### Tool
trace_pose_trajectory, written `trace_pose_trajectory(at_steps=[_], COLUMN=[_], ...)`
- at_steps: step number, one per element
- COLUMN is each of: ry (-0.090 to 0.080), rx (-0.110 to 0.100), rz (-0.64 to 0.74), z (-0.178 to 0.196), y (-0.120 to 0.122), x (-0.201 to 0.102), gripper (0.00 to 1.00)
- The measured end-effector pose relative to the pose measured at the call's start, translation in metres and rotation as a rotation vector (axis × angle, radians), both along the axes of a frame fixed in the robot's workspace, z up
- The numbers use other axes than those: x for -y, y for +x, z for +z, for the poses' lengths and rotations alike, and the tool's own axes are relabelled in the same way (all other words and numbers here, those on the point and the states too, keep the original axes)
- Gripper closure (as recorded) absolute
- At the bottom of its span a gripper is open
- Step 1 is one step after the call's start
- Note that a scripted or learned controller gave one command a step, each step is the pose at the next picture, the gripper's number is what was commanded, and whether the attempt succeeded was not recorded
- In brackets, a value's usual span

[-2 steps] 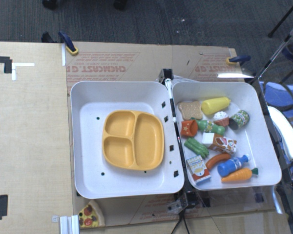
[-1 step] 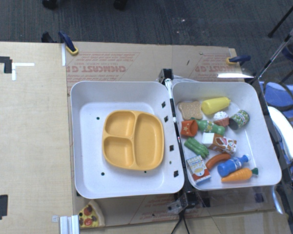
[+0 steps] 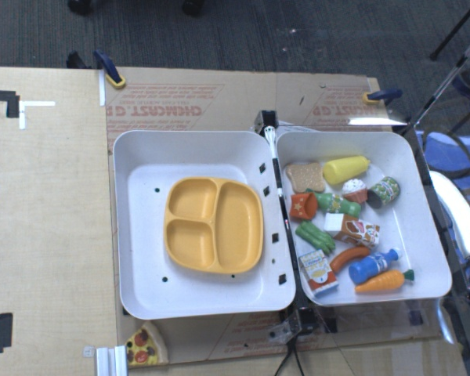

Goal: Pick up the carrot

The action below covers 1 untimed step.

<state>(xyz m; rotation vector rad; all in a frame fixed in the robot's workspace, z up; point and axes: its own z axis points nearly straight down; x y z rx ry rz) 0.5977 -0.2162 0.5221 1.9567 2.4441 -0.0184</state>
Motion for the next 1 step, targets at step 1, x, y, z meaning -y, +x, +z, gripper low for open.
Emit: trace_pose_trajectory(at_steps=[1], ry=[0.0], rx=[0.0], rz=[0.0], z=[-0.0001], y=[0.0001], x=[-0.0003], gripper=[0.0])
